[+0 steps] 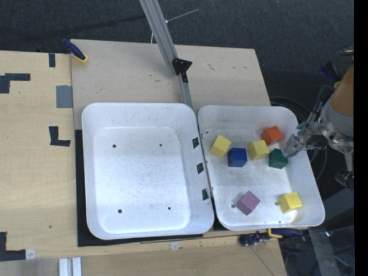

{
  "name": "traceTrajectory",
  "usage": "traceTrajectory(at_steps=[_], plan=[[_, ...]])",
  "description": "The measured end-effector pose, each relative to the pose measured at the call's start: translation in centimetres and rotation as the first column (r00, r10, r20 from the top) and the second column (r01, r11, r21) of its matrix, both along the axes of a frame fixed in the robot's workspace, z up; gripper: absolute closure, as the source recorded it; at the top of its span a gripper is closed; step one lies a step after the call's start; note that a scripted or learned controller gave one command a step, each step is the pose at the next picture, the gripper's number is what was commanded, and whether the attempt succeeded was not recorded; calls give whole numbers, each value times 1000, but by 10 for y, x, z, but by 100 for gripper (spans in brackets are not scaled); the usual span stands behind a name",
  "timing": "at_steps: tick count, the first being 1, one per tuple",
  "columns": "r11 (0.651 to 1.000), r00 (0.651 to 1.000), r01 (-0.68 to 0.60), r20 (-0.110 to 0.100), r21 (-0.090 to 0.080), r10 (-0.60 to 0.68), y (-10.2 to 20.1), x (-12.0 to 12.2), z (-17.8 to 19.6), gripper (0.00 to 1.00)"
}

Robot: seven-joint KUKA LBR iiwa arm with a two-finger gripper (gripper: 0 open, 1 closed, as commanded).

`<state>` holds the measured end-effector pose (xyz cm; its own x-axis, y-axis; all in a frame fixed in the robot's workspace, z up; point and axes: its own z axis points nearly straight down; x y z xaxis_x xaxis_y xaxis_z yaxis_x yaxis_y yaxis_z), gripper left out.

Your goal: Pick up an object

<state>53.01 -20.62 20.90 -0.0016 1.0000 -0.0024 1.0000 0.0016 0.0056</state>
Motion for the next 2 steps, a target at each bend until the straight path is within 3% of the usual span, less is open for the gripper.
traceTrajectory(at_steps=[1, 2], plan=[[1000, 1000, 0, -5, 2, 0, 1, 1, 9, 100], [1000, 1000, -4, -7, 4, 4, 57, 1, 1, 100]])
